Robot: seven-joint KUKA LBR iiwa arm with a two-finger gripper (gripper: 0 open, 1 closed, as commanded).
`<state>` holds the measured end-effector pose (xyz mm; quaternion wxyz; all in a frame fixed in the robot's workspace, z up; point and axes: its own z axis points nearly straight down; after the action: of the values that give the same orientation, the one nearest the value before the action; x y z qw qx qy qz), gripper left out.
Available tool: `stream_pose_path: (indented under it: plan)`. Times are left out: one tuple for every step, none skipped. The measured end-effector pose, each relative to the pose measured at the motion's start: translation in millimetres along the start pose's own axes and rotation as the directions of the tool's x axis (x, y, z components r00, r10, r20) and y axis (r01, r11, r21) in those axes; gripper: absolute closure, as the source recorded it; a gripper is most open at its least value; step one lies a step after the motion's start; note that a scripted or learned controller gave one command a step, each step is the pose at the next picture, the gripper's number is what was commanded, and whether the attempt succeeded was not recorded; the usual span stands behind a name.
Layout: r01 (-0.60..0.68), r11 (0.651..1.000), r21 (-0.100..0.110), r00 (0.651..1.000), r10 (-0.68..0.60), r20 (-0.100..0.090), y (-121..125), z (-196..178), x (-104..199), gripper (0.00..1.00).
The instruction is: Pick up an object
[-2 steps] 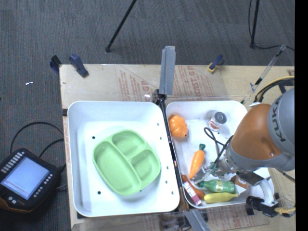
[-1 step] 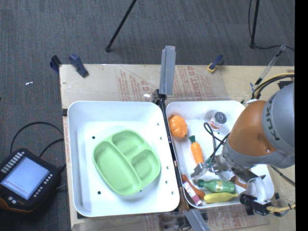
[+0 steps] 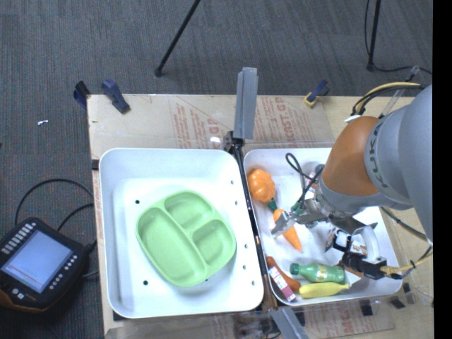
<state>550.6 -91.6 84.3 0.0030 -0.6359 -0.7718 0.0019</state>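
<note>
Grey metal forms the pincer [image 3: 284, 221], lowered in the right bin [image 3: 367, 154]; its state cannot be told. An orange carrot [image 3: 292, 238] lies touching it, a small pumpkin [image 3: 260, 183] nearby. A green divided plate [image 3: 186, 238] is seen in the left bin [image 3: 113, 189].

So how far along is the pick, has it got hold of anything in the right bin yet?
Nothing looks lifted yet. The gripper is down in the right bin at the carrot, beside the orange pepper. I cannot tell whether it has a grip. The green bottle and banana lie untouched near the front wall. Securing and lifting remain.
</note>
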Motion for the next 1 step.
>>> stream_pose_path:
  plan:
    - [0.004, 1.0, 0.007, 1.0, -0.004, -0.002, -0.7, -6.2, 0.3, 1.0]
